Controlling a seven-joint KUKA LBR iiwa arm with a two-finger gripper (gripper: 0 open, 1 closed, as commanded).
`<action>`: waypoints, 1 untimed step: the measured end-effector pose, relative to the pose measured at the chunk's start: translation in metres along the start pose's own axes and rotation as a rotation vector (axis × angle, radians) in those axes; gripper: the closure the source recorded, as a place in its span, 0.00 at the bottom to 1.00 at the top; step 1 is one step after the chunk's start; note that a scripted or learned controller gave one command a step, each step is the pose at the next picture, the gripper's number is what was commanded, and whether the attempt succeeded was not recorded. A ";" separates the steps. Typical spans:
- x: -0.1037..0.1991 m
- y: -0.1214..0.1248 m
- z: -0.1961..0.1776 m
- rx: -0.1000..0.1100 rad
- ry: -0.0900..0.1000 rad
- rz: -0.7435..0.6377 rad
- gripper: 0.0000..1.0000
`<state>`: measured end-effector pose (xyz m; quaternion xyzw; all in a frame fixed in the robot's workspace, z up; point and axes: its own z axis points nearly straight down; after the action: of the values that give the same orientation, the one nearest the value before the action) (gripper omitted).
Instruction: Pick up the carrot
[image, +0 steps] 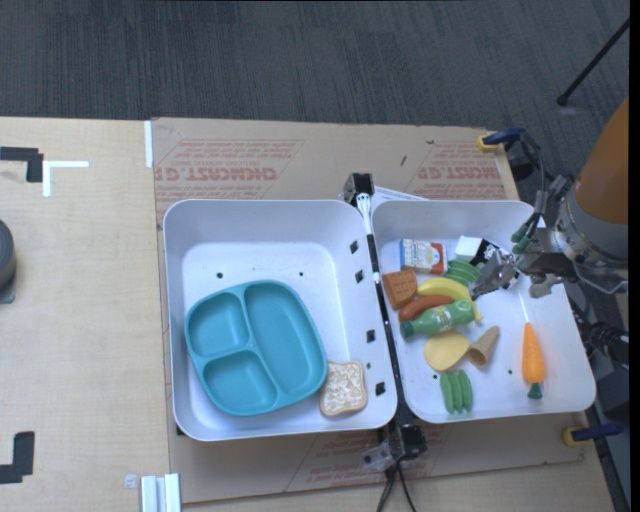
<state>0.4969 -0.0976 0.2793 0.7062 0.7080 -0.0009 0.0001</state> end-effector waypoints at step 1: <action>-0.049 0.011 0.110 0.001 0.002 -0.031 0.00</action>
<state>0.5079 -0.1464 0.1696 0.6952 0.7188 -0.0008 -0.0010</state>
